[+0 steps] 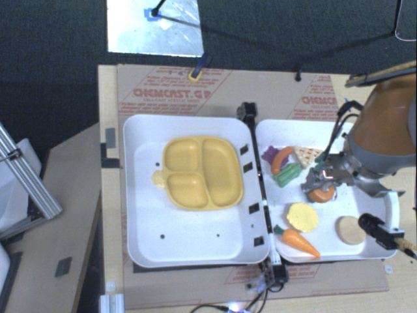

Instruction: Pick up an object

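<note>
Seen from above, the grey arm with its orange band reaches in from the right over the right bin, its gripper lowered among a cluster of toy food. The jaws sit directly over a small orange, tomato-like piece; whether they are open, closed or gripping it cannot be told from this angle.

Crowding the same spot, a green vegetable lies just left of the gripper, with an orange sausage-shaped piece and a purple piece beside it, and a pale wedge like a pizza slice just above. Nearer the front wall lie a yellow round piece, a carrot and a tan disc.

In the left bin, a yellow divided plate lies alone near the middle. Both bins rest on a brown printed sheet covering the worktop, and a shiny metal panel lies on the dark floor behind.
</note>
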Action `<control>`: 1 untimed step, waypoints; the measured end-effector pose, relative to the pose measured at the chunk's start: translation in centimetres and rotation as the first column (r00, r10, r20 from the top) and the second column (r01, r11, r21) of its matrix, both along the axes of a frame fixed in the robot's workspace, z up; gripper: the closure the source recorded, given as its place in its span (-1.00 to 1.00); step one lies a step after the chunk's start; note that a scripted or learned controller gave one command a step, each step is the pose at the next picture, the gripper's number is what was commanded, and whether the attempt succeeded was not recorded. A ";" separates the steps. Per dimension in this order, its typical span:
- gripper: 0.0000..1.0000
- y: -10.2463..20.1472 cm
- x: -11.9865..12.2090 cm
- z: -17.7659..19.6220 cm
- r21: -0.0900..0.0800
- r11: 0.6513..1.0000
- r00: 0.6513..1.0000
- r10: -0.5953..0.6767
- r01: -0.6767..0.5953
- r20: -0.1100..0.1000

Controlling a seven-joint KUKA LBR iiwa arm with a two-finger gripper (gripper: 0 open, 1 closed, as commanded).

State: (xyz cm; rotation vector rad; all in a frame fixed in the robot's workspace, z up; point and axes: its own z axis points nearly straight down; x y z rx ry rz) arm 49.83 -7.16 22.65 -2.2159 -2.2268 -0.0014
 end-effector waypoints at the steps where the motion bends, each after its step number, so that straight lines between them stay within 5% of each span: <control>1: 1.00 -1.4 0.7 0.3 -0.001 1.000 1.000 -0.003 0.003 0.002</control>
